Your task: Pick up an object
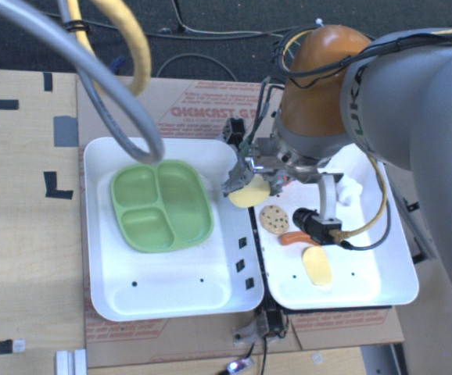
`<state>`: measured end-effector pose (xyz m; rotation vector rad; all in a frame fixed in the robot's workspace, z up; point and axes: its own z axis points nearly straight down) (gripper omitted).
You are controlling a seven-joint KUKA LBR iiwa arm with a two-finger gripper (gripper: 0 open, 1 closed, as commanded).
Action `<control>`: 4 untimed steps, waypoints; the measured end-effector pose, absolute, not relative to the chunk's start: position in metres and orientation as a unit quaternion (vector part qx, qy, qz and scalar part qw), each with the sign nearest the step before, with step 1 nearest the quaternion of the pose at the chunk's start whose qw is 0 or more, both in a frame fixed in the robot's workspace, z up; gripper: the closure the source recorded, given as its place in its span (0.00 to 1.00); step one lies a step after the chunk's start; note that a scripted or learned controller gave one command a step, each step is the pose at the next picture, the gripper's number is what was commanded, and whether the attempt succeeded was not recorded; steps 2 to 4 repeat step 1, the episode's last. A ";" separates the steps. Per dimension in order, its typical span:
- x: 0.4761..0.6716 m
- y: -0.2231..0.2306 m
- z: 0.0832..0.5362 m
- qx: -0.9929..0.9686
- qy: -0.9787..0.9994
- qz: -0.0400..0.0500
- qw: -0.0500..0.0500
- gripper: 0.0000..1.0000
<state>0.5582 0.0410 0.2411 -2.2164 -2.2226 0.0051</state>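
Observation:
My gripper (254, 184) hangs over the divide between the two white bins, under the orange band of the arm. A pale yellow rounded piece (249, 197) sits between its fingers, above the inner rim of the right bin (382, 291). A grey finger (236, 180) presses on the piece's left side. In the right bin lie a brown speckled cookie (273, 219), an orange carrot-like piece (297, 239), a pale yellow oval (317, 266) and a white crumpled item (349, 187).
A green divided plate (162, 205) lies in the left bin (132, 303). A grey hose and a yellow hose cross the top left. A black fitting with a cable (313, 225) hangs off the wrist over the right bin.

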 end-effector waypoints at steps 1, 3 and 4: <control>0.523 0.082 0.222 -0.706 -0.708 0.002 0.002 1.00; 0.523 0.082 0.222 -0.706 -0.708 0.002 0.002 1.00; 0.523 0.082 0.222 -0.706 -0.708 0.002 0.002 1.00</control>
